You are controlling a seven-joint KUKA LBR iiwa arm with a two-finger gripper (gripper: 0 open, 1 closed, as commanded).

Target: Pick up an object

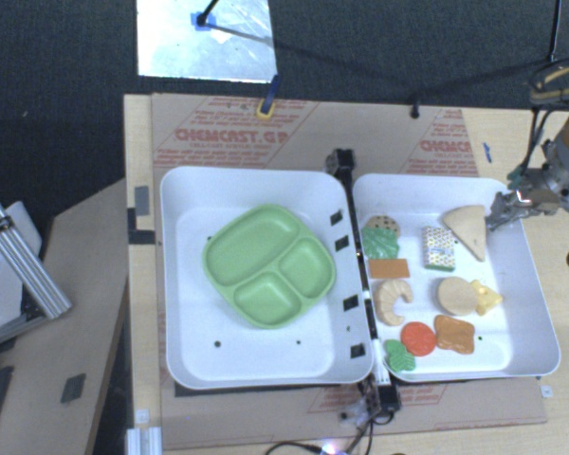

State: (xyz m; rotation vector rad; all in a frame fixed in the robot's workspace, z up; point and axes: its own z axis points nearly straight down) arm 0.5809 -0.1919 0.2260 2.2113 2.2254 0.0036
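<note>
surface of pale wood carries a brown cardboard sheet with red print, and on it two shallow white bins side by side. left bin is smooth plastic with rounded corners; inside it lies a light green plate, glossy, with three compartments, turned at a slant.

right bin holds the small toy foods. near its left wall: a round cookie with dark spots, touching a rough green leafy piece below it; then a flat orange rectangle, a curved pale croissant, and a small green piece at the front. next to that is a flat red disc, and beside it a brown toast-like piece with an uneven edge. in the middle stands a small box with a dotted pattern. a round beige bun touches a small yellow piece. at the back lies a tan wedge, triangular and matte.

end effector is just beside the wedge, at the back right corner of the bin, metallic and pointing left and down. the arm reaches in from the right edge, low over the bin's rim. if its grip is released or clenched, i cannot tell; nothing is visible in it.
</note>
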